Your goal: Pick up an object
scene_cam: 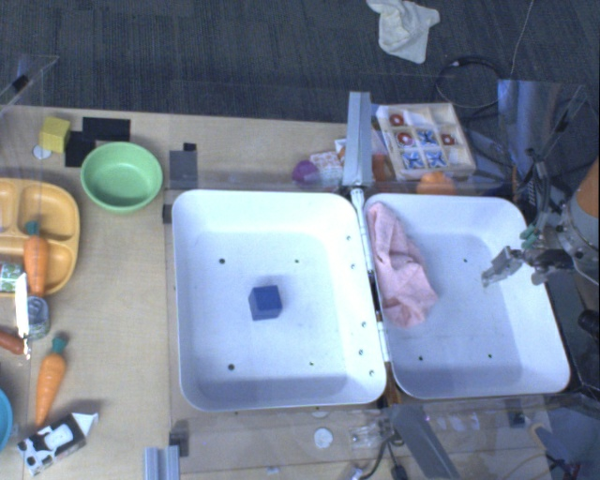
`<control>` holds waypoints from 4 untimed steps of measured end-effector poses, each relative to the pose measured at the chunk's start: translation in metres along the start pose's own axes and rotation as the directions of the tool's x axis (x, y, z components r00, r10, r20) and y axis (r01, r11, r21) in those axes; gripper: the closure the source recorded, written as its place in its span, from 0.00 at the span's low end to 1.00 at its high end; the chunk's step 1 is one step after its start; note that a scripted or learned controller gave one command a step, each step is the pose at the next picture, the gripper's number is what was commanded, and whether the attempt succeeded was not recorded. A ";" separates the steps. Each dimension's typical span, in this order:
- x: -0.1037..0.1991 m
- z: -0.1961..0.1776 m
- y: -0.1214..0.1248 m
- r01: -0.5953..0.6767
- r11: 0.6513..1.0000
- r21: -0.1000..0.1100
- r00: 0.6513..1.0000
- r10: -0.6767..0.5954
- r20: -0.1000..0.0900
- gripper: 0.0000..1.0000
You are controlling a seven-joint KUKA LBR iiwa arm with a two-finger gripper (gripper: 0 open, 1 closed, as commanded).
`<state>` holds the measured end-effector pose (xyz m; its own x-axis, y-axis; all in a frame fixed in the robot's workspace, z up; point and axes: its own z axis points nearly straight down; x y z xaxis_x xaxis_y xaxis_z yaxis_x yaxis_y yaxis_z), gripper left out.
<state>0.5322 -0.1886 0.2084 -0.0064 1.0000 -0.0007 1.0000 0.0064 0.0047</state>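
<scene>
**Blue cube in left bin, gripper over right bin**

Nearest me, off the bench's near left corner, I see a cow-patterned carton (56,441) and a toy carrot (50,373) just beyond it. Further back on that side sit a yellow tray (56,211) with another carrot (35,262) lying in it, and a green bowl (121,175) at the far left.

I see the left bin (206,225) holding one blue cube (265,301), a little left of its middle and apart from every wall. In the right bin (487,366), a pink cloth (401,272) lies crumpled along the left wall, running from the far end to about halfway down.

My gripper (497,269) hangs over the right bin's right side, reaching in from the right edge, well apart from the cloth. I cannot tell whether its jaws are released or clenched; nothing shows between them.

Behind the bins I see a game box (422,141) and, on the dark floor beyond, a white rag (405,28).
</scene>
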 end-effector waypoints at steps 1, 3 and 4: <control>0.077 0.108 -0.003 -0.022 1.000 0.001 1.000 0.022 -0.001 0.00; 0.094 0.119 0.138 0.255 0.967 0.003 0.967 -0.255 0.002 0.00; 0.057 0.118 0.135 0.510 0.860 0.010 0.860 -0.509 -0.026 0.00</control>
<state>0.6672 -0.1312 0.0907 -0.5148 0.8570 0.0226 0.8571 0.5150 -0.0060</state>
